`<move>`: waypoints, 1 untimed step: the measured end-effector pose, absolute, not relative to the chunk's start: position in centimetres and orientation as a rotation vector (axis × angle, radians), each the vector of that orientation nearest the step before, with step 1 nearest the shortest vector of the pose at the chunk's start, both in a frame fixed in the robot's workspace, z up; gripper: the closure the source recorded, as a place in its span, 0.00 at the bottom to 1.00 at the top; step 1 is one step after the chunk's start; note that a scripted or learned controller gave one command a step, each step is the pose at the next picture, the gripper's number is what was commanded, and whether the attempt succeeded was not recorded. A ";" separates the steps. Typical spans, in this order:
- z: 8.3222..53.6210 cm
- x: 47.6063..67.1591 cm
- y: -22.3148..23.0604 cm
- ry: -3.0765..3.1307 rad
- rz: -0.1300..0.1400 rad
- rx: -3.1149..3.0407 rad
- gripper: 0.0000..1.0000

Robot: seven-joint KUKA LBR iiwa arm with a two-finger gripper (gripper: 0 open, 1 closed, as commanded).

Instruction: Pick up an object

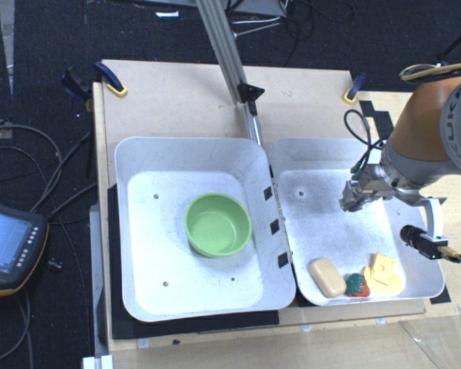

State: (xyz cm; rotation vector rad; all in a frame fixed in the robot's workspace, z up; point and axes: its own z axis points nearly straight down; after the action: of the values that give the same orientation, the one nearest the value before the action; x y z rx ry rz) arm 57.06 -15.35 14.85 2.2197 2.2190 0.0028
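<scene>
Over the right bin (315, 177), in its upper right part, hangs the gripper (352, 200), with nothing seen between the fingertips; whether spread or closed, cannot tell from this slanted look down. Reaches in from the right on the grey arm (434, 133), orange band above the wrist.

Down in the near corner of the same bin lie 3 small things in a tight row: a tan oblong piece (327, 277), a small red and green piece (357, 285) just beside it, and a yellow piece (384, 274) touching or nearly touching that one. All well apart from the gripper, toward the bench's front edge.

In the left bin (138, 167) sits 1 green bowl (218, 224), upright, near the middle, farther off across the divide between bins.

Nearest candidates judged to be the 3 in the right bin. Tan piece's long axis runs at a slant from upper left to lower right, so a grasp across its short width looks most promising. Crowding among the 3 probably the main risk.
</scene>
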 end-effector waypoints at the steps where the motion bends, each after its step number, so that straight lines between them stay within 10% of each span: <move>1: 20.8 56.5 -15.2 2.219 0.005 2.218 1.00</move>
State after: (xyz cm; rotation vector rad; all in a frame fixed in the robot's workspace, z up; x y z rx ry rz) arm 56.48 -15.25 20.84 2.2182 2.2187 0.0047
